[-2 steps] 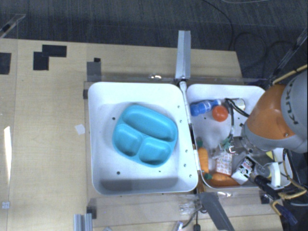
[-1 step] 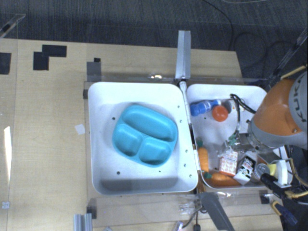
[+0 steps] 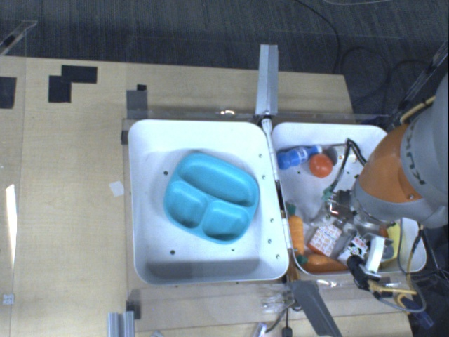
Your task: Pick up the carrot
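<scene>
arm low over the crowded right bin

your carrot lies against the left wall of the right bin, hemmed in by a small box and another orange piece. the gripper hangs just beside it; you cannot tell its grip. farther back sit a blue bottle and an orange ball. the left bin holds a blue divided tray.

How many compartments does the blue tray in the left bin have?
3. The blue tray lies in the left bin: one long compartment along its upper side, two smaller ones below it, one at lower left, one at lower right.
</scene>
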